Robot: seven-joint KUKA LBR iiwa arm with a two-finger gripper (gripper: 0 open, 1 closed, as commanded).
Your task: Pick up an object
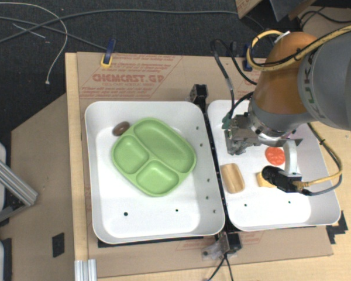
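We judge the main risk to be a miss or a glancing push: the gripper (238,140) hangs over the right bin (292,215) near its left wall, with nothing under it. We cannot tell how it is set. The nearest object, a tan block (232,177), lies in that bin just below the gripper, with an orange disc (275,154) to its right.
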